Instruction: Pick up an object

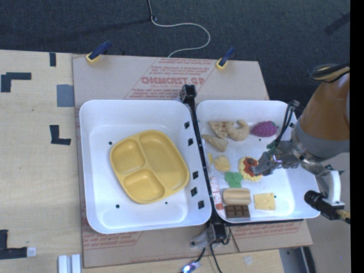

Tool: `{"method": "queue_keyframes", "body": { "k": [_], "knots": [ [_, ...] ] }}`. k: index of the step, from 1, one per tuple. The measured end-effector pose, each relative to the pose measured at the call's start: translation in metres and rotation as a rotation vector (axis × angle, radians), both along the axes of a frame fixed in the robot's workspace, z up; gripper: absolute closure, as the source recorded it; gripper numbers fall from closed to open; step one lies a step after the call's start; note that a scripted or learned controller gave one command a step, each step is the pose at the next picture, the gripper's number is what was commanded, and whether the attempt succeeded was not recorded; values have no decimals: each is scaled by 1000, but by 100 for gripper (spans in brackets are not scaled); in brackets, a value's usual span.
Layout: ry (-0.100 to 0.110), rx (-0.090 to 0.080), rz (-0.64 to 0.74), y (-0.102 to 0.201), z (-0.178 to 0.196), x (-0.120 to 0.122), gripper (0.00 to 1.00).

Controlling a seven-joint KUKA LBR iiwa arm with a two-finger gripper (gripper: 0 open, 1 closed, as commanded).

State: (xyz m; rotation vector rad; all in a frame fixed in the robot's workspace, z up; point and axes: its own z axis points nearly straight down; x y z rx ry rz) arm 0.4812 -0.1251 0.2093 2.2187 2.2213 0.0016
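Note:
The right bin (284, 110) holds several toy foods: a purple grape bunch (264, 129), tan croissant-like pieces (229, 129), a small yellow piece (222, 164), a green piece (233, 179), a bun (236, 195), a chocolate bar (237, 211), a cheese slice (264, 201) and a red and yellow item (249, 167). My gripper (264, 165) reaches in from the right and sits low, right at the red and yellow item. That item lies against the fingertips; part of it is hidden by them.
The left bin (91, 152) holds a yellow divided plate (149, 165). A black divider (196, 147) runs between the bins. Both bins rest on cardboard (165, 75) held by clamps at the back. The arm's orange band (330, 104) stands over the right bin's right edge.

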Motion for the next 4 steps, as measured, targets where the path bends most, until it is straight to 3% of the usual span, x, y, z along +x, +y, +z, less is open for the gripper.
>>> {"method": "queue_keyframes", "body": {
  "k": [1,2,3,4],
  "knots": [
    [3,1,0,0,15,0,100],
    [1,1,6,37,23,46,100],
    [4,1,4,72,7,84,100],
    [0,2,6,110,23,124,100]
  ]
}}
